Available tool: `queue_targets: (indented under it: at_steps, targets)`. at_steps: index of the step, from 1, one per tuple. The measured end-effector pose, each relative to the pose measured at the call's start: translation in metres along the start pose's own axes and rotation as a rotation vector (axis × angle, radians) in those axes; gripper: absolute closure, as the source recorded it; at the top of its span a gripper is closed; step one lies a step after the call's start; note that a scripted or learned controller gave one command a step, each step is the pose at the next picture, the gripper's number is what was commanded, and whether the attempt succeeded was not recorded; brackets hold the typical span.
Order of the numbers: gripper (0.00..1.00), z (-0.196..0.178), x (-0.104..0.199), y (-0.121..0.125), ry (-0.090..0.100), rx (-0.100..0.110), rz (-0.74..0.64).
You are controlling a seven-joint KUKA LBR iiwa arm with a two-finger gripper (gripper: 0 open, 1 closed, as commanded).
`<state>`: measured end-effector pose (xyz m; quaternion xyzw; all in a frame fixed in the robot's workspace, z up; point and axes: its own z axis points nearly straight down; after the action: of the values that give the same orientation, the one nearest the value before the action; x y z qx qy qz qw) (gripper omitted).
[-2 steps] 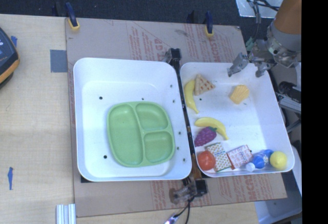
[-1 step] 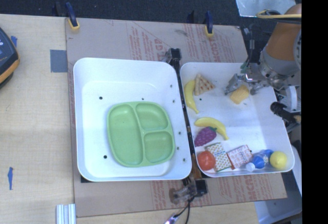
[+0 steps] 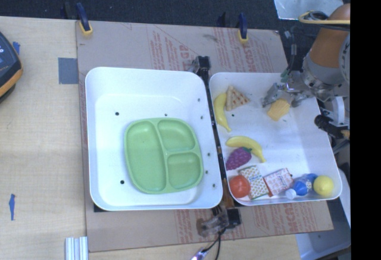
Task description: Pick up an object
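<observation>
Left bin: a green divided plate lies near its middle. Right bin: two bananas along the left edge, a sandwich wedge, grapes, a tomato and small cartons by the near edge, a lemon in the near right corner. Gripper, near the far edge, partly cut off and blurred; whether its fingers are parted or closed cannot be told. A yellow block, perhaps cheese, lies just beneath the fingertips.
</observation>
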<state>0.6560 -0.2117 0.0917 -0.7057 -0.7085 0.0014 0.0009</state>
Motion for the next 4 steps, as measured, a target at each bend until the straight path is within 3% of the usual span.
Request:
queue_targets:
  at_steps: [4]
  targets:
    - [0.0, -0.0004, 0.0003, 0.0003, 0.0, 0.0, -0.002]
